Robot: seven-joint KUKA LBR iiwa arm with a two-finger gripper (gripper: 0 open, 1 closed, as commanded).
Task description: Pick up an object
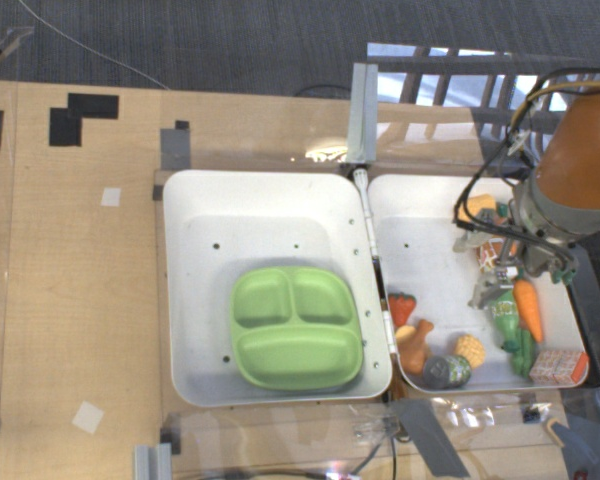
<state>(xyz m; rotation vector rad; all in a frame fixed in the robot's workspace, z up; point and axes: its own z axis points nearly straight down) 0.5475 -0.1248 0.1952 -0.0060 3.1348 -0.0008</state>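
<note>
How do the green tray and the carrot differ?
The tray is pale green, wide and flat with three compartments; the carrot is orange, slim and tapered. The tray lies alone in the left bin; the carrot lies among other toy food in the right bin, just under the hand. Both rest inside a white bin.

A single fixed camera looks down at a slant from above the counter, far enough off to take in both white bins whole. Dark floor lies at 12 o'clock; the arm enters from 3 o'clock.
</note>
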